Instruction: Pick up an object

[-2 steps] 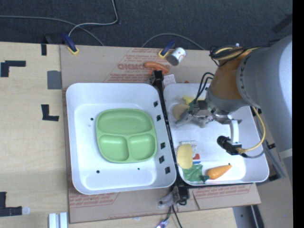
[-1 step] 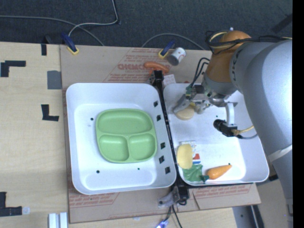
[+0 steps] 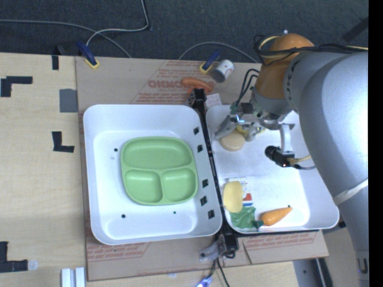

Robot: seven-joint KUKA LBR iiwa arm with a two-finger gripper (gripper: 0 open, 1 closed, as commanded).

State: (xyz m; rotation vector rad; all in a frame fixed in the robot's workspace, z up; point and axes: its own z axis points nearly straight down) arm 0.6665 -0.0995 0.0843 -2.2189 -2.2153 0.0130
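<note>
My gripper (image 3: 237, 126) is low in the far part of the right bin (image 3: 311, 184), right above a pale yellow rounded object (image 3: 231, 141) that lies near the bin's left wall. A yellow toy corn (image 3: 233, 196) lies in the near left part of that bin, beside a small printed card (image 3: 246, 197). An orange carrot (image 3: 276, 215) with a green leafy piece (image 3: 242, 219) rests at the near edge.
The left bin (image 3: 102, 160) holds a green divided plate (image 3: 160, 168). A row of black clips (image 3: 204, 160) runs between the bins. An orange sausage-shaped item (image 3: 196, 83) and a small grey cylinder (image 3: 222, 70) lie on the cardboard behind the bins. Cables cross the dark floor beyond.
</note>
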